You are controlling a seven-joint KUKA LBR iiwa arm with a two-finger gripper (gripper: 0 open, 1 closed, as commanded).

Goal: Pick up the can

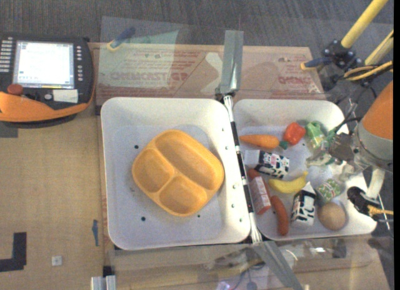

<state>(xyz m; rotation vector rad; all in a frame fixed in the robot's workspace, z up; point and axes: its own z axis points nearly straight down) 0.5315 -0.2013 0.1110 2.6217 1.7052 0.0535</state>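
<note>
Nothing is lifted yet: the can (260,194) lies on its side in the right bin (275,109), well apart from my gripper (338,149), beyond the banana (288,184). I cannot tell how wide my gripper stands, and the reach and grasp are all left.

bins (119,176): white moulded plastic, smooth, faint sheen
tray (177,171): left of the gripper (334,157), yellow-orange plastic, smooth, softly glossy
carrot (260,140): orange plastic-looking toy, smooth
tomato (294,133): red, shiny
banana (288,185): just left of the gripper, yellow, smooth, slight gloss
cartons (274,163): printed black-and-white surface, matt, paper-like
can (260,195): red printed label, looks slightly glossy
sausage (282,215): reddish-brown, smooth
egg (332,216): below the gripper, tan, matt
bench (50,182): light brown, wood-like, matt
divider (232,70): grey metal, dull
pendant (44,77): far left, orange and dark plastic, glossy screen
gripper: metallic grey parts, shiny in places
</note>
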